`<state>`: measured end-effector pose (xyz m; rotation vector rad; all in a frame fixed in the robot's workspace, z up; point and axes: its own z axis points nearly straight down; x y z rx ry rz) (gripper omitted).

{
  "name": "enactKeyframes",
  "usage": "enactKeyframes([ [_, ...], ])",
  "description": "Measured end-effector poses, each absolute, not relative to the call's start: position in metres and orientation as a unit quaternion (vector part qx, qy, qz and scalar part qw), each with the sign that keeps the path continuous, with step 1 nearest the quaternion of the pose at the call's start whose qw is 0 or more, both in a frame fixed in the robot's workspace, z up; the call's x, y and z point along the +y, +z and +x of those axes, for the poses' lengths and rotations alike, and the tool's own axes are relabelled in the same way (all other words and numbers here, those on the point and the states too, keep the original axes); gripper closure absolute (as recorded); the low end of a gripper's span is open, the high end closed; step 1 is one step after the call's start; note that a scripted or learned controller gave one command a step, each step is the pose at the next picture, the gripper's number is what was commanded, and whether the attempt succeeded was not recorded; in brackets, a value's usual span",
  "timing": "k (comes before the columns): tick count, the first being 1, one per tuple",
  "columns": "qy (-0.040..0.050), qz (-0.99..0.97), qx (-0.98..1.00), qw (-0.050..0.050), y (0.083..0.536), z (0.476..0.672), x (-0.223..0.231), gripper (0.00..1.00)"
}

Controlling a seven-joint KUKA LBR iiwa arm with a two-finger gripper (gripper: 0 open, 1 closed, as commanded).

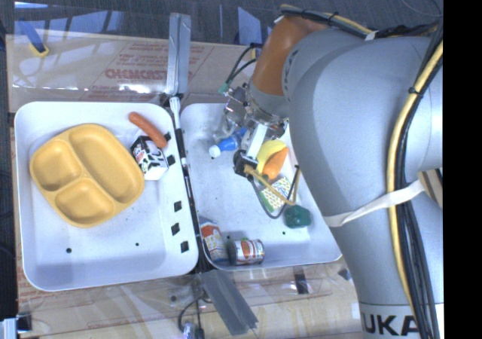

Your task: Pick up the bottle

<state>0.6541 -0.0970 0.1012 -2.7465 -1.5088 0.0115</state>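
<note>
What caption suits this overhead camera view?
Grey robot arm's gripper reaching toward a small bottle in the right bin.

Smooth glossy white plastic bins (98, 270), matt yellow plastic tray (84, 173), shiny metal can (245, 251) at 6 o'clock, clear plastic bottle (228, 142), smooth matt grey arm (361, 149), glossy orange band (275, 51)
</note>
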Motion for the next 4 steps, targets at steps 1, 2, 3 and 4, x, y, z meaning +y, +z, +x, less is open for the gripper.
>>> enactKeyframes([
  [1, 0.0007, -0.914, -0.406, 0.001, 0.192, 0.657, -0.051, 1.00],
  [2, 0.0009, -0.906, -0.423, 0.001, 0.254, 0.633, -0.103, 1.00],
  [3, 0.0005, -0.883, -0.470, 0.001, 0.324, 0.651, -0.128, 1.00],
  [4, 0.0032, -0.963, -0.269, 0.003, 0.296, 0.644, -0.155, 1.00],
])
